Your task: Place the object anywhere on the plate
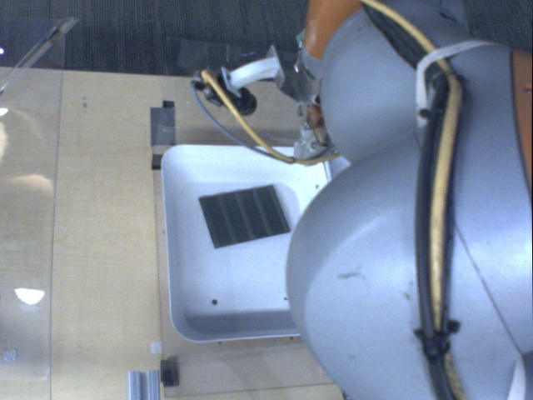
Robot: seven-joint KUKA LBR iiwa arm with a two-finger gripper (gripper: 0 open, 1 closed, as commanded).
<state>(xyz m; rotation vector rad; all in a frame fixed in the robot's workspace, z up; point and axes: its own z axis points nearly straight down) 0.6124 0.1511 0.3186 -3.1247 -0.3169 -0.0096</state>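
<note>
grey arm (400, 223) covers the right side; white bin (179, 248) on the table (92, 223) holds a dark ribbed pad (244, 215). hand state: cannot tell.

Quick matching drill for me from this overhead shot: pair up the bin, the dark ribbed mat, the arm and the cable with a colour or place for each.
Things:
1. bin
2. mat
3. arm
4. cable

Descriptions:
A. grey, covering the right of the view
B. yellowish, looping above the bin's far edge
C. white, shallow, on the wooden bench
D. dark, ribbed, lying flat inside the bin

Pairs: 1-C, 2-D, 3-A, 4-B
</note>
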